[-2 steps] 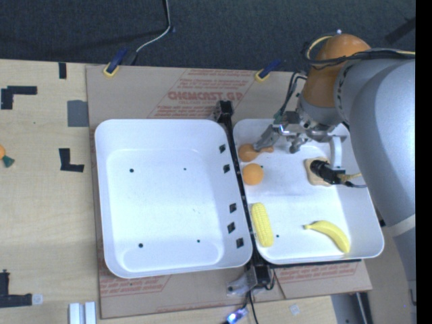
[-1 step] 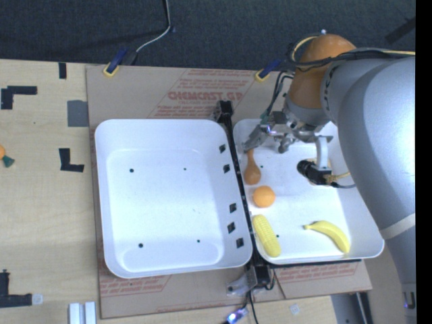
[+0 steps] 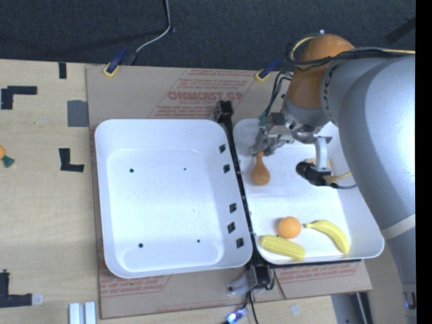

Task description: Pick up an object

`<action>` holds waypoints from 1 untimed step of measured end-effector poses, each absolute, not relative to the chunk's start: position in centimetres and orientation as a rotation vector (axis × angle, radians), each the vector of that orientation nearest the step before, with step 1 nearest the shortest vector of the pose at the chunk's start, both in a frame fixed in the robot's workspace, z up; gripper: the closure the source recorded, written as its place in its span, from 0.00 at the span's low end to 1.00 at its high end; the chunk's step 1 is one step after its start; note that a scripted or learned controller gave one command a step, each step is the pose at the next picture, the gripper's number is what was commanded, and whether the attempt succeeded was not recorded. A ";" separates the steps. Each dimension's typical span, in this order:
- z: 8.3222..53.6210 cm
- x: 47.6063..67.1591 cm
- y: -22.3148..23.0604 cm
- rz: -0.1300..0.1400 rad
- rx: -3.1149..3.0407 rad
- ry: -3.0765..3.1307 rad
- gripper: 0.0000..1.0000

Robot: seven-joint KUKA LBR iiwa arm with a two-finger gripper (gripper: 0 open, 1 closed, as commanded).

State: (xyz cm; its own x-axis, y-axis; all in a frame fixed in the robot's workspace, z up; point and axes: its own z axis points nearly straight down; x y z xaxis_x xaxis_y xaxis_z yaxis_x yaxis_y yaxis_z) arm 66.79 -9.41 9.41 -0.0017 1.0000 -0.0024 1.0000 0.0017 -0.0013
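The arm's gripper (image 3: pixel 264 147) hangs over the far left part of the right bin (image 3: pixel 364 252), its fingers pointing down at a small tan pear-shaped object (image 3: pixel 260 171) that stands just below them near the bin's left wall. The object's narrow neck reaches up to the fingertips, but whether the fingers are apart or closed on it cannot be told from this slant. A black fitting (image 3: pixel 314 172) juts from the wrist to the right of the object. Nearer the front of the same bin lie an orange ball (image 3: pixel 289 227), a yellow corn cob (image 3: pixel 283 248) just beside it on the near left, and a banana (image 3: pixel 331 233) to its right. The left bin (image 3: pixel 111 140) sits alongside, the two joined by a black clipped seam (image 3: pixel 233 181), both resting on a brown cardboard sheet (image 3: pixel 189 96) over the pale wooden bench (image 3: pixel 40 201).
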 end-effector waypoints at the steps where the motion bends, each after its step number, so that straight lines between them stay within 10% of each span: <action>1: 19.0 57.6 -7.4 0.002 2.223 2.222 1.00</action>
